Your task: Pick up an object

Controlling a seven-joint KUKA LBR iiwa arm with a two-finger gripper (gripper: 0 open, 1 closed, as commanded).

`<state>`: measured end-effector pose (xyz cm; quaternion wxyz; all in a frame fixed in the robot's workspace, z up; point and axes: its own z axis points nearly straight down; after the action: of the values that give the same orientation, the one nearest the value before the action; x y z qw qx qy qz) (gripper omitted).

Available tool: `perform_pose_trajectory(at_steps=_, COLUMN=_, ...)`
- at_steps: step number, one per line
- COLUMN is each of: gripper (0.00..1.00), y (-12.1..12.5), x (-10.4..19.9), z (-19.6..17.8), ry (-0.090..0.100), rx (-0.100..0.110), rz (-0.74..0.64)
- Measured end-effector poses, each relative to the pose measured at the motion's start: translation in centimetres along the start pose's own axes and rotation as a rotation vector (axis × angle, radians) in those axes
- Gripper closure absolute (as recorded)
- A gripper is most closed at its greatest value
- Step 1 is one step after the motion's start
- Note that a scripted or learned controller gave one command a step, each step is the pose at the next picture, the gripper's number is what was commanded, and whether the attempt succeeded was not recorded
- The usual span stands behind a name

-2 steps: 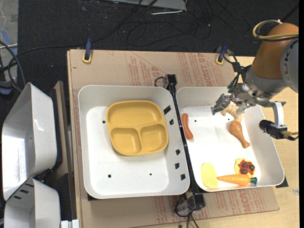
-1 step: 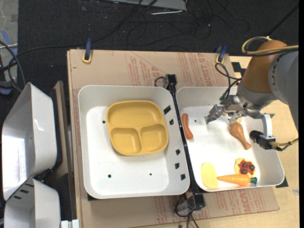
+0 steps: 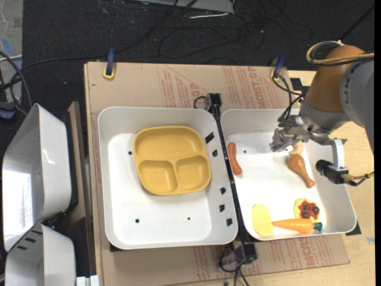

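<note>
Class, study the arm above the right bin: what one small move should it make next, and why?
Probably lower straight down onto the drumstick. The gripper sits just above and left of its upper end, with nothing seen between its fingers, and the hot dog and carrot lie farther away.

Mustard-yellow divided plate (image 3: 172,159) against a white bin (image 3: 113,177). Orange-red sausage (image 3: 235,158), tan drumstick (image 3: 300,168), orange carrot (image 3: 293,224) with green tip, pale yellow slice (image 3: 261,219), and yellow piece (image 3: 307,209) dotted red and dark, perhaps pizza.

2 white bins (image 3: 119,177) on cardboard (image 3: 166,79)
</note>
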<state>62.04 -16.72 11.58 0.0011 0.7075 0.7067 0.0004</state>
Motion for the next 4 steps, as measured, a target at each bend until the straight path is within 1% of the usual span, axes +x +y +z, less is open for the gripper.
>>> perform_pose_trajectory(at_steps=1, gripper=1.0, y=0.2, x=-0.1, z=-6.5, ry=-0.001, rx=-0.005, rz=-0.004)
perform_pose_trajectory(at_steps=2, gripper=1.0, y=0.3, x=-0.1, z=-9.2, ry=0.0, rx=-0.001, rz=-0.003)
perform_pose_trajectory(at_steps=3, gripper=1.0, y=-0.5, x=5.1, z=-9.9, ry=0.003, rx=0.003, rz=-0.008)
perform_pose_trajectory(at_steps=4, gripper=1.0, y=0.2, x=10.2, z=-11.3, ry=0.002, rx=0.0, rz=-0.01)
